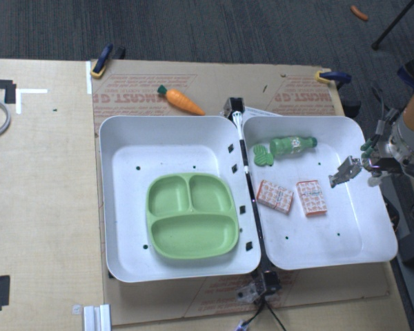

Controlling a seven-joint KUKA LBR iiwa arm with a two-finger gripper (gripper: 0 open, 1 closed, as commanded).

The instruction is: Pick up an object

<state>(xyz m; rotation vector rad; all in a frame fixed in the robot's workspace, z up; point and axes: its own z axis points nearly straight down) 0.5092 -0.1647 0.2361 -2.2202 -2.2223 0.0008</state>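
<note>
On the bare bench to the far left there is tape and a ring, nothing for me. Behind the bins lies a toy carrot (181, 100) on the cardboard, out of either bin. The left bin (117, 185) bears a green divided plate (192, 216), lying flat near its middle. The right bin (372, 243) holds my likely targets: a green bottle (286, 147) on its side near the back wall, and in front of it two small boxes, one box (274, 196) tilted just right of the divider and a second box (311, 198) just beside it, apart from each other. My gripper (343, 172) hangs over the right bin near its right wall, to the right of the second box, with nothing between my fingers; how wide they stand I cannot tell from here. I judge the boxes light, stiff and flat-sided, easy to pinch across the narrow width. The bottle looks smooth and round, so I expect it to roll or slip; its body, across the middle, seems the best hold
</note>
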